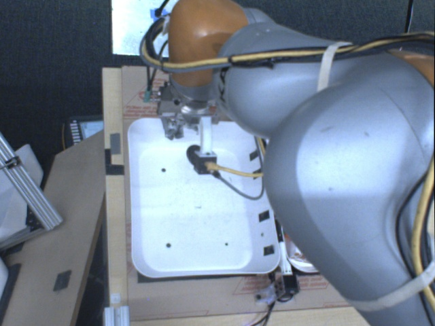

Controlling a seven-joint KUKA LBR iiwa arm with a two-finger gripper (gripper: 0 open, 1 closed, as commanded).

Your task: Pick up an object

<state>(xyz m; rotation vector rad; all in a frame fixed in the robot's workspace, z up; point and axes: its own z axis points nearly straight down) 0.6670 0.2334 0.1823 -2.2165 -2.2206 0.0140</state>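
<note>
My gripper point(175, 129) hangs below the orange wrist band point(200, 36), over the far edge of the left white bin point(197, 229). It sits low, close to the bin floor near the back wall. The bin floor in view shows a few small dark dots. My grey arm point(333, 134) covers nearly all of the right bin. At its near corner a small pale round thing with a reddish edge point(300, 258) peeks out from under the arm.
Both bins rest on a cardboard-covered bench point(114, 182). An aluminium rail point(27, 192) leans at the far left, off the bench. A white sheet point(136, 19) hangs on the dark back wall. Loose cables and a connector point(282, 289) lie at the bench's front edge.
</note>
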